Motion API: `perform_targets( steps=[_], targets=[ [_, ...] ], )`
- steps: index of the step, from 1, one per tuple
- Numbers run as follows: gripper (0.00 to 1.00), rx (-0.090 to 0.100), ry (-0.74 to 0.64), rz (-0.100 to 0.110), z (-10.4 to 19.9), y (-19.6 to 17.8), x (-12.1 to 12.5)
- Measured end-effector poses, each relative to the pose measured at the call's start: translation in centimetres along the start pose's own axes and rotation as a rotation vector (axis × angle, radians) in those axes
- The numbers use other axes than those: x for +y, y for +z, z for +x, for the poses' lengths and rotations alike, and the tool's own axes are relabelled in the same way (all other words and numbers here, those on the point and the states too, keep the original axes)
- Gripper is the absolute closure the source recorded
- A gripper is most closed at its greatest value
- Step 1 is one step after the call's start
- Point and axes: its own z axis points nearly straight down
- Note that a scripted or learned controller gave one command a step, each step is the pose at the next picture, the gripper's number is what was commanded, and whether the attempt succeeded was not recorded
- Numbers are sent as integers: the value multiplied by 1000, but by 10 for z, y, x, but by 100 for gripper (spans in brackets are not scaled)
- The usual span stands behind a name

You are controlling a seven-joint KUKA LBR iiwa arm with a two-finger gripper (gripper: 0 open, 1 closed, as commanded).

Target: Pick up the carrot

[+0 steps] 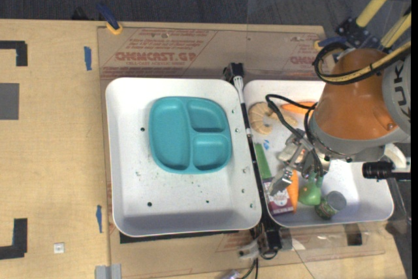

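My gripper (291, 170) hangs low over the front middle of the right bin (375, 206), under the arm's orange band. Just below it an orange, carrot-like piece (294, 192) stands out between a white and red packet (281, 200) and a green rounded object (311, 194). The gripper sits right above this piece, and whether they touch is hidden. A second thin orange object (300, 108) lies at the back of the same bin, partly covered by the arm and crossed by a black cable.
The left bin (130, 193) holds a teal divided plate (191, 134). In the right bin lie a tan round item (262, 118), a green stick (262, 160) along the left wall, and a grey and green can (331, 203) at the front. The arm covers the bin's right half.
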Motion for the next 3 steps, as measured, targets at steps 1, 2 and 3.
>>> perform_targets(
  steps=[1, 2, 3],
  targets=[
    [0, 0, 0, 0, 0, 0, 0],
    [0, 0, 0, 0, 0, 0, 0],
    [0, 0, 0, 0, 0, 0, 0]
  ],
)
